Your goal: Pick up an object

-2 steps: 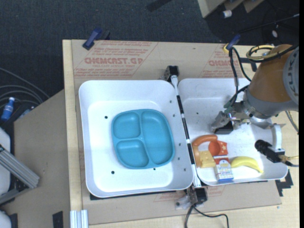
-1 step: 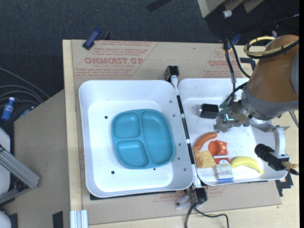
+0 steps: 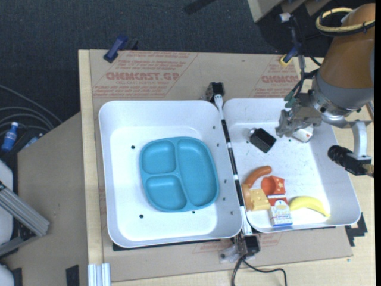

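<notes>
At the near rim of the right bin (image 3: 351,210), well below the claw, a small white carton (image 3: 281,213) with blue and red print lies beside a yellow banana (image 3: 309,205), the banana lying to its right. Just beyond them, nearer the claw but well short of it, sit a yellow block (image 3: 256,199), a red block (image 3: 274,186) and an orange-red sausage (image 3: 258,174), packed close together against the bin's left wall. Farther on, just to the left of the claw and a little below it, a small black object (image 3: 262,140) lies apart on the white floor. The claw (image 3: 293,126) hangs over the far part of the right bin, its grey body pointing down; whether it is spread or closed cannot be told, and nothing can be seen caught in it. A small white piece with a red spot (image 3: 302,134) lies right at its lower right edge; I cannot tell if they touch. Above it the orange band (image 3: 351,70) of the arm rises toward the upper right. Far off to the claw's left, the left bin (image 3: 119,124) holds a blue divided plate (image 3: 177,173). Both bins rest on the brown bench (image 3: 178,70).
</notes>
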